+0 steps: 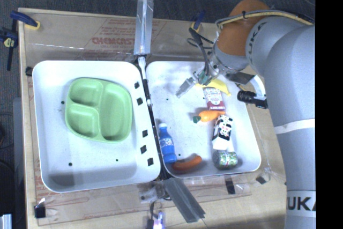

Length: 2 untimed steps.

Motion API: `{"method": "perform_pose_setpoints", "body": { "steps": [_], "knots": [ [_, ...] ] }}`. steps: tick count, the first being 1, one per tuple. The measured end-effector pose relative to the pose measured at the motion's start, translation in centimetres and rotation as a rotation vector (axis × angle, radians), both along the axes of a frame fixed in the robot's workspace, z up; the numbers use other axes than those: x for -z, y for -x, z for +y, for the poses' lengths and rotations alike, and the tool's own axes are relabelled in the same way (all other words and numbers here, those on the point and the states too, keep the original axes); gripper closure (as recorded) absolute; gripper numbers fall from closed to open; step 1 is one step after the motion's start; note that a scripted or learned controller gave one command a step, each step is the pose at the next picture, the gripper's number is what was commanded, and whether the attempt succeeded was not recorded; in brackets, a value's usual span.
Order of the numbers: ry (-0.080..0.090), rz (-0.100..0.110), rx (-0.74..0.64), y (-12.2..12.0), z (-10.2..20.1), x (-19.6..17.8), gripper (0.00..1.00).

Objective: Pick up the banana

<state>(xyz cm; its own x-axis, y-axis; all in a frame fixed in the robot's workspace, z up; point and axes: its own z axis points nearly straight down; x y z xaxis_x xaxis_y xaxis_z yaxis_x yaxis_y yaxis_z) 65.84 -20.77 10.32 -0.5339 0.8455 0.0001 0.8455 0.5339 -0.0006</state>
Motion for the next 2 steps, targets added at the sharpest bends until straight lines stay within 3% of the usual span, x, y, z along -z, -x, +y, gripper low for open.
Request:
{"method": "perform_pose_setpoints", "body": {
  "steps": [1, 2],
  "knots": [
    [-0.001, 0.001, -0.035, 0.0, 0.0, 0.9, 0.0],
    [0.001, -0.003, -0.092, 0.0, 0.0, -0.6, 0.0]
  ]
}}
